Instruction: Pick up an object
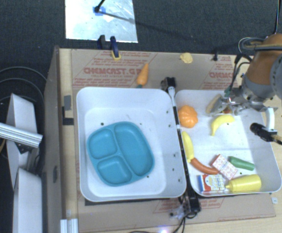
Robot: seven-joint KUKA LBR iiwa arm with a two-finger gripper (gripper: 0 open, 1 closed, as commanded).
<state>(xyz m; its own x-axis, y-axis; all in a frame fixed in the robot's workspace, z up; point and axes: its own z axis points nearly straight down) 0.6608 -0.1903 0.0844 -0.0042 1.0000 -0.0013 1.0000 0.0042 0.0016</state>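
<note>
The right bin (240, 141) holds several small items. A yellow banana (221, 122) lies near its back, with an orange fruit (188, 116) to its left. My gripper (224, 106) hovers at the back of this bin, just above and behind the banana; nothing is visibly held in it. Along the bin's left wall lies a second yellow piece (187, 145). Toward the front are a red pepper (204, 167), a red-and-white packet (225, 167), a green piece (241, 163), a yellow bottle (243, 182) and a small carton (211, 182).
The left bin (112, 105) holds a blue divided plate (120, 152). An orange carrot-like piece (142, 75) and a small yellow item (186, 58) lie on the cardboard behind the bins. A black-tipped part (261, 130) sticks out beside the arm over the right bin.
</note>
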